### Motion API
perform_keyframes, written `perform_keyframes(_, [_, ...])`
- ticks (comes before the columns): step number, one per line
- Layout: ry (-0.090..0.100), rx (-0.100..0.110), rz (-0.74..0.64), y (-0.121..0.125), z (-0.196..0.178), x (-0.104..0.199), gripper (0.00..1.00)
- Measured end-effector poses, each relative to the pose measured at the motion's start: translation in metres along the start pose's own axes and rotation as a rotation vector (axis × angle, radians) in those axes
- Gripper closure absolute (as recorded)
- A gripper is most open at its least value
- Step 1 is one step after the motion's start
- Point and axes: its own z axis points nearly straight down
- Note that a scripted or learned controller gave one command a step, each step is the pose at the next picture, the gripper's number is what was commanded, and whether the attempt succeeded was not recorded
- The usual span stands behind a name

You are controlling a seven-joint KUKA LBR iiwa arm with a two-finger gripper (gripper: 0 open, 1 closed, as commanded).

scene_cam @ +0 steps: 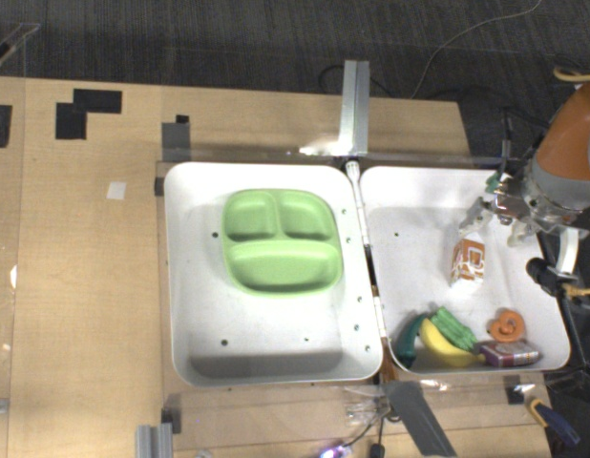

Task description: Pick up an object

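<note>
While the claw (pixel 505 216) hovers, a snack packet (pixel 468 260) lies just beside it.

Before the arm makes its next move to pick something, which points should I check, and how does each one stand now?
1. Objects present in right bin: ok; white packet, banana, orange piece, purple item.
2. Tool above right bin: ok, near its far right corner.
3. Tool open or shut: cannot tell.
4. Anything held: cannot tell.
5. Packet apart from others: ok.
6. Banana free: not ok, touches green item.
</note>
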Motion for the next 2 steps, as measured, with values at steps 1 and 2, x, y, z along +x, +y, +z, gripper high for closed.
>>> perform_keyframes(1, [-0.001, -0.008, -0.120, -0.008, 0.035, 0.037, 0.00])
perform_keyframes(2, [0.000, -0.008, -0.065, -0.002, 0.036, 0.057, 0.00])
